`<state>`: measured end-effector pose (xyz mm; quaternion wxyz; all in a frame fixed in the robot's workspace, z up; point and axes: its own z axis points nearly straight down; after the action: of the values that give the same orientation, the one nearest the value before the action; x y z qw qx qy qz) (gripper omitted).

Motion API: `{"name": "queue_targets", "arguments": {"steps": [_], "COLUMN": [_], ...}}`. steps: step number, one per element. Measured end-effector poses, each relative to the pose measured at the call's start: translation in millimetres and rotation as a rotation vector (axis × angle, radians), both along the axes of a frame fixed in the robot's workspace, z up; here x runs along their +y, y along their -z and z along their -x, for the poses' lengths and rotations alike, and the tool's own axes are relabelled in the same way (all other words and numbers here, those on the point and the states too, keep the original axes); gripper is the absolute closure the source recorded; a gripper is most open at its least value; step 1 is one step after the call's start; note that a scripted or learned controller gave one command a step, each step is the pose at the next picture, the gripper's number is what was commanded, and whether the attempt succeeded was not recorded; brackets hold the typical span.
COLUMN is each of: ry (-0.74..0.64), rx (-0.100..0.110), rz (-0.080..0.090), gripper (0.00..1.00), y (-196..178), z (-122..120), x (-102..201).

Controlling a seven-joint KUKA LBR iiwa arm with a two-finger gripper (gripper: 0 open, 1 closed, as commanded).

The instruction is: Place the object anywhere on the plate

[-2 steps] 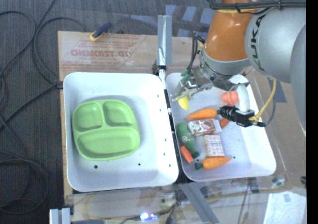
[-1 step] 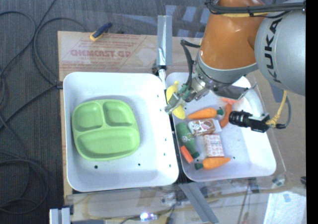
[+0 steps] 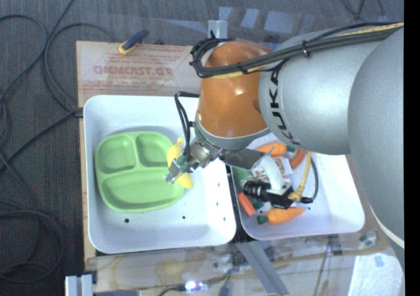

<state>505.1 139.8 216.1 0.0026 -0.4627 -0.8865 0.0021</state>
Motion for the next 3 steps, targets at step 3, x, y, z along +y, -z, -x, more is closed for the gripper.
{"name": "queue_targets", "arguments": {"steps": [3], "ry": [0.219], "rx": [0.0], "rz": [0.003], "gripper": [1.0], "y": [34.1], "z": [-54.6], "x": [26.6]}}
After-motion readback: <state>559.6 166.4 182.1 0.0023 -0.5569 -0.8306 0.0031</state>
